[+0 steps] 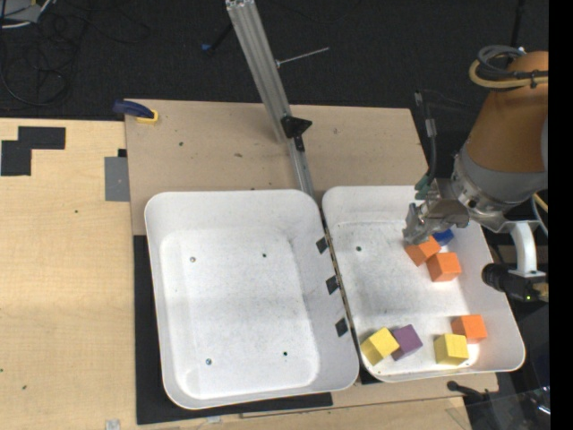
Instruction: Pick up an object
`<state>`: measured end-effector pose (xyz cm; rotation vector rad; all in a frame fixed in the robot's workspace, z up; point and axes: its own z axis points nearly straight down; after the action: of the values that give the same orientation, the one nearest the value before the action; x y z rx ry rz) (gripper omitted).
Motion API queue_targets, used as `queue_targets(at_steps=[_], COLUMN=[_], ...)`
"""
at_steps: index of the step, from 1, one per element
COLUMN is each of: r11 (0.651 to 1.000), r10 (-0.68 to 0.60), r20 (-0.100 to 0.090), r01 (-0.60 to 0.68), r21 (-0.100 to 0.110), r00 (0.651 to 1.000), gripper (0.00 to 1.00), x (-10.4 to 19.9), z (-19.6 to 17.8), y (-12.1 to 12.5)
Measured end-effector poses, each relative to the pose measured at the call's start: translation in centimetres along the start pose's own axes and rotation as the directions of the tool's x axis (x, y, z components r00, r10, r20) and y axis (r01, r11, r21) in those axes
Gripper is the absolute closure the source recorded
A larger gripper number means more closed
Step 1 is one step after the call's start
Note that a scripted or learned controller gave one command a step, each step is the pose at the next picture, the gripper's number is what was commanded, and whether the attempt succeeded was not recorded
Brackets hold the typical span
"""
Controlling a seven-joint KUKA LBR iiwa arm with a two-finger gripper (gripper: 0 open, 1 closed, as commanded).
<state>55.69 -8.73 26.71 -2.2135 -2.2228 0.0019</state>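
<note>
In the right bin [376, 285] lie several small blocks. My gripper [419, 231] hangs low at the bin's upper right, just above and touching the top edge of an orange block [422, 251]. A second orange block [445, 266] lies right beside it, and a bit of a blue block [445, 236] peeks out behind the gripper. Near the bin's front edge sit a yellow block [380, 343], a purple block [407, 339], another yellow block [450, 348] and an orange block [471, 328].
The left bin [233, 294] lies beside the right one, with black clips [332, 284] along the shared rim. A slanted aluminium rail [269, 79] rises behind the bins. The arm's bulky grey and orange body [506, 141] overhangs the right bin's far right corner.
</note>
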Motion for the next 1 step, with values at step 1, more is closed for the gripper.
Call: queue_targets(at_steps=[1], r11=[1.000], r10=[0.001], r20=[0.000], r01=[-0.001], r21=[0.001], r00=[1.000], gripper=[1.00], x=[4.56], z=[0.93], y=[-1.65])
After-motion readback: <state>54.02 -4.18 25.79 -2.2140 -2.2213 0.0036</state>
